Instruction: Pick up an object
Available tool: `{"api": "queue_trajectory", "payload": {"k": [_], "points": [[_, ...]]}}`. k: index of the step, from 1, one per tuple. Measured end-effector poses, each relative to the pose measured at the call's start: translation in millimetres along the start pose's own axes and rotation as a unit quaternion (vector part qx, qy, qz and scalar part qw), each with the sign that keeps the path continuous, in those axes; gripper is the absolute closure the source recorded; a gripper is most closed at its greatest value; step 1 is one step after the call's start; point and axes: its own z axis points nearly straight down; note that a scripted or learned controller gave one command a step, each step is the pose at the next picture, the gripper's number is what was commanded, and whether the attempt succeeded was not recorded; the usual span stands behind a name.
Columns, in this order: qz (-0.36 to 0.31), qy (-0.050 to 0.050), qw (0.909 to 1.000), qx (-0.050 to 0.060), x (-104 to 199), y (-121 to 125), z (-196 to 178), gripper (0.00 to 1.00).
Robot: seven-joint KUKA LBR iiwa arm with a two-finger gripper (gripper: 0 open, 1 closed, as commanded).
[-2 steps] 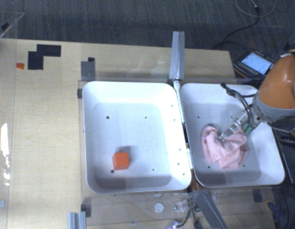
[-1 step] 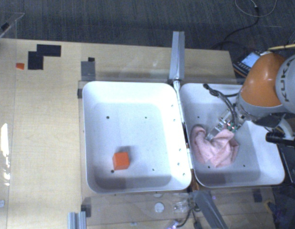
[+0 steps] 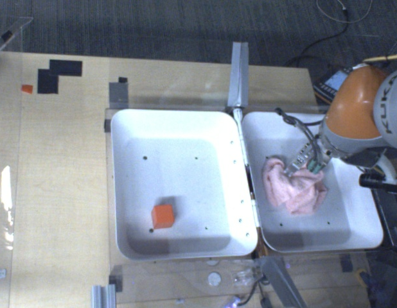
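- Camera view: the gripper (image 3: 306, 163) is down on the crumpled pink cloth (image 3: 291, 188) in the right bin (image 3: 359, 233); its grip cannot be told.
- An orange block (image 3: 163, 216) lies in the left bin (image 3: 185, 130).

The arm (image 3: 385, 108) carries dark lettering on its grey casing at the frame's right edge, partly cut off, apparently reading "KU". Nothing else is legible.

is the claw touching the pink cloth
Touching: the camera view shows the claw pressed down into the top of the pink cloth, no gap between them.
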Motion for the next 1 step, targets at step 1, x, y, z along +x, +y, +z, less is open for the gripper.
{"api": "queue_trajectory", "payload": {"k": [1], "points": [[0.000,0.000,1.0000,0.000,0.0,0.0,0.0,0.00]]}}
